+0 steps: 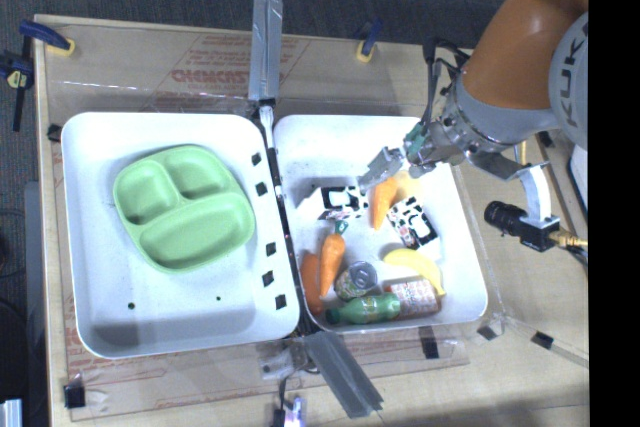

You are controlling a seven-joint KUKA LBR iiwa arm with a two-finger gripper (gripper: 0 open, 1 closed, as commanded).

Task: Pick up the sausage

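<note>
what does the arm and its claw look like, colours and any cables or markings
The arm is a rounded, bulky body, orange on its broad upper part with grey below toward the wrist. Dark lettering sits on a pale patch at its right. Thin dark cables loop beside it near the top. The claw is a small grey metallic piece at the tip.

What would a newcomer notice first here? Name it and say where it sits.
The green divided plate stands out, alone in the left bin. Next, the heap of toy food in the right bin: carrots, a banana, a green bottle. The gripper hangs over that heap.
</note>
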